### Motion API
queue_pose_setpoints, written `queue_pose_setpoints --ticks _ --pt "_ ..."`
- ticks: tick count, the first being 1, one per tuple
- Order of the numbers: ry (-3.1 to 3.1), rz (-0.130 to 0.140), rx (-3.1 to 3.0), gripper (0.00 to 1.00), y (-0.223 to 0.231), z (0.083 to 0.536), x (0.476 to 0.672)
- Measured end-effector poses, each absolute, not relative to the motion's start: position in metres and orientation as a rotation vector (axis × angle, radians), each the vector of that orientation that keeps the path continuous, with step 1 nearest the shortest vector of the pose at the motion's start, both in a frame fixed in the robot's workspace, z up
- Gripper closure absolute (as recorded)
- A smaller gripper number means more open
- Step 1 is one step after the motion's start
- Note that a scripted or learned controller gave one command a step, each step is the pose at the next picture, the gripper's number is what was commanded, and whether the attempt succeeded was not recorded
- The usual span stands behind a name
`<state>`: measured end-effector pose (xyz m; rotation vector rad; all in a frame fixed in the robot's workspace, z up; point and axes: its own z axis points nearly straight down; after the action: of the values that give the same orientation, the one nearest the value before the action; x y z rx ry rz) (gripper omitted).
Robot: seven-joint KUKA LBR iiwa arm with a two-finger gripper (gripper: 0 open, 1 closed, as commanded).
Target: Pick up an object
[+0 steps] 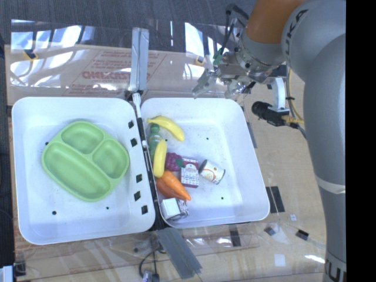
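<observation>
Pale wood of the bench (pixel 282 239) shows along the bottom of the frame, dotted with small dark tape marks and a grey strip lying at a slant near the lower middle. Just above it sit two shallow white bins side by side, meeting at a dark hinged seam in the centre.

In the left bin (pixel 35 216) lies a green divided plate (pixel 86 159) with three compartments, set toward the bin's middle; white floor is open all round it.

Objects in the right bin (pixel 247 198) crowd its left side. Nearest is a small white-and-grey box (pixel 173 208) by the lower rim, then an orange carrot (pixel 172 186), a red-and-white carton (pixel 189 173) and a small can (pixel 212 172) on its side. A dark purple item lies partly under the carton and is hard to make out. One yellow banana (pixel 159 157) runs along the seam, and a second banana (pixel 167 127) curves across the upper left corner, with a greenish bottle-like item between them, partly hidden. That bin's right half is bare.

Farther back, clear sheeting with red printing glares over the bench. The gripper (pixel 220 84) hangs above the right bin's far rim, well apart from the objects; whether it is apart or together I cannot tell. The grey arm is cut off at the right.
</observation>
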<state>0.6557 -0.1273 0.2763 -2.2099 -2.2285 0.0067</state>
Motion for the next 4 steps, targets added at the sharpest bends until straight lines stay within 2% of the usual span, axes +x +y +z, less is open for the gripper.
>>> queue_pose_setpoints --ticks 1,2,3,4 --pt "-2.390 0.005 -2.034 0.00 -0.091 0.144 0.656" --pt "-2.449 0.002 -1.984 0.00 -0.108 0.096 0.623" --pt "-2.453 0.002 -1.976 1.00 -0.107 0.106 0.623" --pt "-2.449 0.001 -1.966 1.00 -0.046 0.193 0.655"
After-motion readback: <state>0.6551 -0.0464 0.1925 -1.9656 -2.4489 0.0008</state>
